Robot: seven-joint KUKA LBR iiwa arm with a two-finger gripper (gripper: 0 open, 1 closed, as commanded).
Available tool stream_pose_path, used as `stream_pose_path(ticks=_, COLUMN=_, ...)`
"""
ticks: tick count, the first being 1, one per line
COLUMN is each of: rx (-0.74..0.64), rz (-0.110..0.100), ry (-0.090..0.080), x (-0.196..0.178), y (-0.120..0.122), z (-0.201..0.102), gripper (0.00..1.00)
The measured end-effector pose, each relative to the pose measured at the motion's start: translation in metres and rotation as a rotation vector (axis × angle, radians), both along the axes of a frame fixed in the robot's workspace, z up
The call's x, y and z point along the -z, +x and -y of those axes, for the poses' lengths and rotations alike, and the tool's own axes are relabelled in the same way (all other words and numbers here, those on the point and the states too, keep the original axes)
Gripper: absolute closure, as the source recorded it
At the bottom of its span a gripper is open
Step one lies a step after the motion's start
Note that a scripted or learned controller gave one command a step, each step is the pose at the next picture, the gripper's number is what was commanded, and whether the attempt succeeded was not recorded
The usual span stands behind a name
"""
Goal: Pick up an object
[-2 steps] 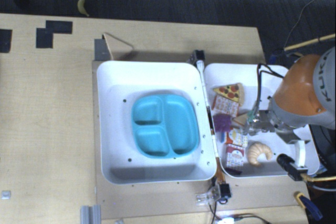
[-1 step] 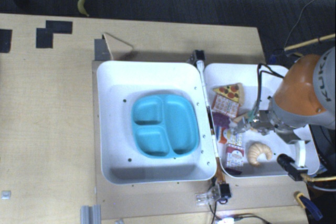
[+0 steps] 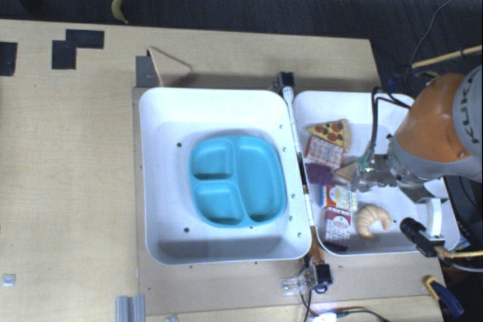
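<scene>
Pincer (image 3: 365,176) lowered into right bin (image 3: 392,105), finger state impossible to tell.
Croissant (image 3: 373,220) lay just near of it; pizza slice (image 3: 330,133) and small packets (image 3: 339,211) sat to its left. Blue divided tray (image 3: 237,179) occupied left bin (image 3: 162,162) on surface (image 3: 68,185).

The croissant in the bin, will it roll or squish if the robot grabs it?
The croissant looks like a toy, so it is probably firm and light, not squishy. Its curved, bumpy shape may rock or slide instead of rolling far. The rounded back could slip out of the gripper, which hangs just above it in the right bin.
</scene>
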State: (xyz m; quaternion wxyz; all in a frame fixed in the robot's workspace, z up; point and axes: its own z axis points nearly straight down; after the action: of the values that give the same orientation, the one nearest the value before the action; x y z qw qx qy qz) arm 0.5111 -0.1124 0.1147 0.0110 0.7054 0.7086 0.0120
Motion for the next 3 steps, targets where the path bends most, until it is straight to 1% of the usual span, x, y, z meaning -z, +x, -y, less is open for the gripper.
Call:
stream_pose_path(ticks=1, rx=0.0, rz=0.0, ry=0.0, x=0.0, y=0.0, z=0.0, gripper=0.0)
stream_pose_path(ticks=2, rx=-0.002, rz=0.004, ry=0.0, x=-0.011, y=0.002, z=0.0, gripper=1.0)
stream_pose_path(ticks=3, rx=-0.002, rz=0.003, ry=0.0, x=-0.011, y=0.001, z=0.0, gripper=0.0)
